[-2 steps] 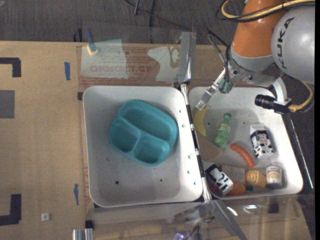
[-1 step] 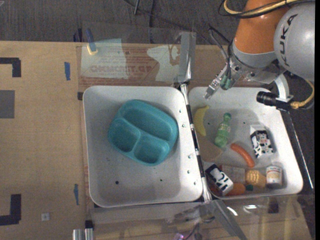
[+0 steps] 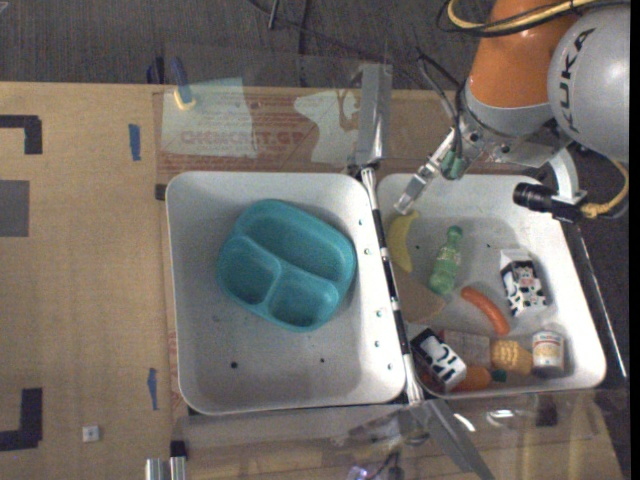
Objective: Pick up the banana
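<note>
Reaching in from the right, the grey arm (image 3: 560,58) with its orange band hangs over the far corner of the right bin (image 3: 585,298), and its gripper (image 3: 418,186) points down and to the left toward that bin's near-left wall. One pale finger (image 3: 412,190) shows clearly, slanting down to a tip just above the banana; whether the fingers are spread or pressed together I cannot tell from this angle. Nothing is visibly between them.

The banana (image 3: 400,243) lies in the right bin, hard against its left wall, a pale yellow curve running roughly along the wall — its upper end sits just below the fingertip. Just to its right stands a small green bottle (image 3: 446,261), tilted, near the banana but apart from it. Further right and lower lies an orange-red sausage-shaped toy (image 3: 486,310), and beside that a black-and-white carton (image 3: 522,286) close to the right wall. Along the near edge of the bin are a dark packet with white markings (image 3: 440,358), a yellow bottle-like item (image 3: 510,356) and a small can (image 3: 548,351), all close together.

The left bin (image 3: 200,358) holds a teal divided tray (image 3: 288,263), resting somewhat off-centre toward the far right — well apart from the banana, with the two bin walls between them. Both bins sit on the brown table (image 3: 80,268), which carries a few strips of blue tape (image 3: 134,142) and black markings.
</note>
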`<action>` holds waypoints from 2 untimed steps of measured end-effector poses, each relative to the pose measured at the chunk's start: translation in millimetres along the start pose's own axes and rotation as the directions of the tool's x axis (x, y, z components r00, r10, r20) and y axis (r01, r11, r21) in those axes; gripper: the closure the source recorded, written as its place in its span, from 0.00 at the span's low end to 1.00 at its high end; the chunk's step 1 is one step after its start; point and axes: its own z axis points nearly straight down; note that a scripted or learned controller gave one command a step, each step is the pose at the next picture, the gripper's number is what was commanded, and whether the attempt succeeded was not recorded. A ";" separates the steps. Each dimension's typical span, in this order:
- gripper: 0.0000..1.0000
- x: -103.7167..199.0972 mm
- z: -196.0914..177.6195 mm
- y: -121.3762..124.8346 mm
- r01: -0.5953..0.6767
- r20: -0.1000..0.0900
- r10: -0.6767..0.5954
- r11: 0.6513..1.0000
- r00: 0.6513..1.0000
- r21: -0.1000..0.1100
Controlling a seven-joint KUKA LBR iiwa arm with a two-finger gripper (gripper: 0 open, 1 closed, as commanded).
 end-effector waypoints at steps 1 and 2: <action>0.00 -28.0 14.4 -91.3 0.114 -0.004 -0.114 0.993 0.993 0.006; 0.00 51.4 12.0 -6.9 0.099 -0.005 -0.099 0.995 0.995 0.005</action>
